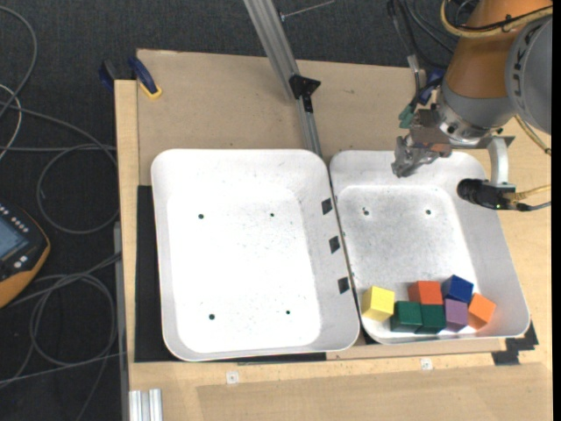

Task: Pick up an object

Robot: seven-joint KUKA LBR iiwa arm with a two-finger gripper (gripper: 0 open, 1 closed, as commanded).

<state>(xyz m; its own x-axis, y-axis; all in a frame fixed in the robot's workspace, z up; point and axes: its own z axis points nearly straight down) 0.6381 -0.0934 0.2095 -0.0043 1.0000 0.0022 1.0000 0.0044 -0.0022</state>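
I see a cluster of small coloured blocks, with a yellow cube (380, 302) at its left end and an orange one (481, 308) at its right, packed in the near right corner of the right shallow white bin (394, 226). The left white bin (237, 235) sits beside it on a pale wooden bench (219, 95), with dark carpet (61, 51) and loose cables around. My grey two-finger gripper (406, 163) hangs over the right bin's far edge, well apart from the blocks; I cannot tell its opening.

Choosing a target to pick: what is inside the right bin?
The right bin holds a cluster of blocks along its near edge: yellow, green, red-orange, blue, purple, orange. Anything beneath or behind them is covered.
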